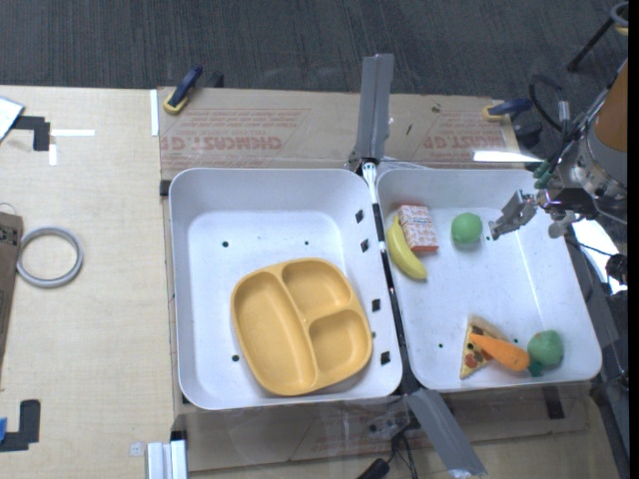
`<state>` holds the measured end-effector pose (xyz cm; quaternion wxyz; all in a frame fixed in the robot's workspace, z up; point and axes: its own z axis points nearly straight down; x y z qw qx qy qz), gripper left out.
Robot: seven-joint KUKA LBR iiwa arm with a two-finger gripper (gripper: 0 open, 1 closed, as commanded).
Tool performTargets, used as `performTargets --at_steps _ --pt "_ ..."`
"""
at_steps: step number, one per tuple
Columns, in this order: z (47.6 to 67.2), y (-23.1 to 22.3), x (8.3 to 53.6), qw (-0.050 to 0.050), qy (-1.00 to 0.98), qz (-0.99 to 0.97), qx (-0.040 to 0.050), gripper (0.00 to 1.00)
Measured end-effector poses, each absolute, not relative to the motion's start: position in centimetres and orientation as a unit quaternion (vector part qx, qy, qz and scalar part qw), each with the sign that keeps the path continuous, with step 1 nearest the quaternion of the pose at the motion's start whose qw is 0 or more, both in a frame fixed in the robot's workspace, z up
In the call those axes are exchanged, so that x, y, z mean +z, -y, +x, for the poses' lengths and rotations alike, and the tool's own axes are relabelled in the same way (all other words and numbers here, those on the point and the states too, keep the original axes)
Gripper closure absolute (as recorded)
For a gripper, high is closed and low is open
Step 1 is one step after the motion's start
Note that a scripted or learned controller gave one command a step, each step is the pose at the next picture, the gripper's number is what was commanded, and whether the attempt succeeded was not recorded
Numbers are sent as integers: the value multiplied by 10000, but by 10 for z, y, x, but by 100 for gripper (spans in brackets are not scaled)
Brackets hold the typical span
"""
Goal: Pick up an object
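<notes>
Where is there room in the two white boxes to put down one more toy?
The left bin has bare floor behind the yellow plate, along its back wall. The right bin is open in its middle, between the green ball and the pizza slice. It is crowded by the banana and box, and around the carrot.

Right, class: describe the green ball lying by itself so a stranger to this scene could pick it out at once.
Start at the right-hand white bin, the one with the toy food. Along its far side lie a banana and a red-and-white box; just right of them sits the green ball, touching nothing. The other green ball, at the near right corner, presses against a carrot.
</notes>
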<state>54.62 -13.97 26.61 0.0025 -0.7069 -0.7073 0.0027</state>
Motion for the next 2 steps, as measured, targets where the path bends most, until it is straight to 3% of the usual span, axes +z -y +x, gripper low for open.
performTargets --at_steps 1,2 --pt "624 161 176 18 7015 -7127 22 0" --pt "645 153 89 5 6962 -7178 10 0"
